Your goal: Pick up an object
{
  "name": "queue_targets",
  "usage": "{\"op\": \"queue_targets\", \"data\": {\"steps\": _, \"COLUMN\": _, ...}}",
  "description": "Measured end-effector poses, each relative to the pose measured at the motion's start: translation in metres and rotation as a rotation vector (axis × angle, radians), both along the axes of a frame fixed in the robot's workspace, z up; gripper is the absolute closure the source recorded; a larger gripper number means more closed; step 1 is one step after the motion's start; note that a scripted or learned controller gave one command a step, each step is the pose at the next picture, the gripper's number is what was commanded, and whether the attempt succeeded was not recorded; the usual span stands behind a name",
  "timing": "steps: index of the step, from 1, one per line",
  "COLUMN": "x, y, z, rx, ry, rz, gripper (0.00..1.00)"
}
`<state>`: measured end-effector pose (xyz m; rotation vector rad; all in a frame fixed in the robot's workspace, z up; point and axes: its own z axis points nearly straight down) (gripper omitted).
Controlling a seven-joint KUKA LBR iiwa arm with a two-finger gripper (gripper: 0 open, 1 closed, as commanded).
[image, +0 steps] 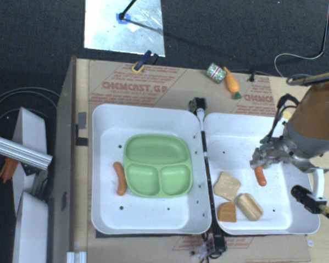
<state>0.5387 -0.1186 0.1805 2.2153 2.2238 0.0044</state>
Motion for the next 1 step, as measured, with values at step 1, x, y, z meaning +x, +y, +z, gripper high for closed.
{"op": "queue_targets", "data": {"steps": 1, "x": 0.0079, "y": 0.0647, "z": 0.0037, "rx": 0.0, "ry": 0.002, "rz": 0.001, "gripper": 1.0}}
